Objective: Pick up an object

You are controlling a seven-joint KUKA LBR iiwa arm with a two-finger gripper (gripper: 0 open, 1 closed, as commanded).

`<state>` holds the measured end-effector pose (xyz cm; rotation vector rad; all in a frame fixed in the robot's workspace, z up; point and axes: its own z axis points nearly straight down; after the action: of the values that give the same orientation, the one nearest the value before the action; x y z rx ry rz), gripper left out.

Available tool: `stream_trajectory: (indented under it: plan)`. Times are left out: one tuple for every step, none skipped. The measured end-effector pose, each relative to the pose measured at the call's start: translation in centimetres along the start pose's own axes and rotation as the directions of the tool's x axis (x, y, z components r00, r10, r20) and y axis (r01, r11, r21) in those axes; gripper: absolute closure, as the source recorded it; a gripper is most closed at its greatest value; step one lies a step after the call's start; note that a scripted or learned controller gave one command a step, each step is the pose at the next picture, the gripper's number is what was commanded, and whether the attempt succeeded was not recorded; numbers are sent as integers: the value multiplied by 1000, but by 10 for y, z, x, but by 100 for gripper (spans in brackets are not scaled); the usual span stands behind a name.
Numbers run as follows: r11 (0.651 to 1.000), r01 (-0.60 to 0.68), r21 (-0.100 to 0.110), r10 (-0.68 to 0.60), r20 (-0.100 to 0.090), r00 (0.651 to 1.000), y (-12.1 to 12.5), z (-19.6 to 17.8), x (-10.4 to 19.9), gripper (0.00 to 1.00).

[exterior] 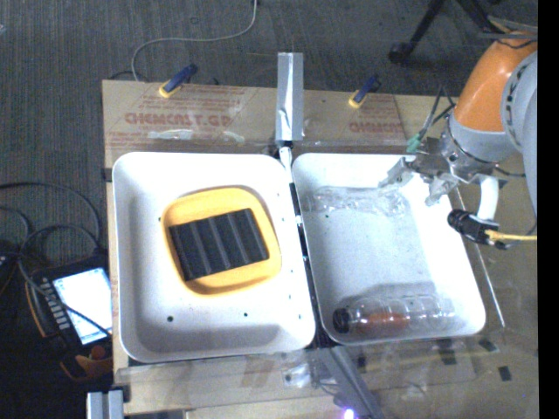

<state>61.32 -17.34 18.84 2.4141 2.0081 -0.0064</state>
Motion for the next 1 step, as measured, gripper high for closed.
stream_trajectory:
  plan:
    - [999, 35, -2, -35, -1, 999, 43, -58, 35, 0]
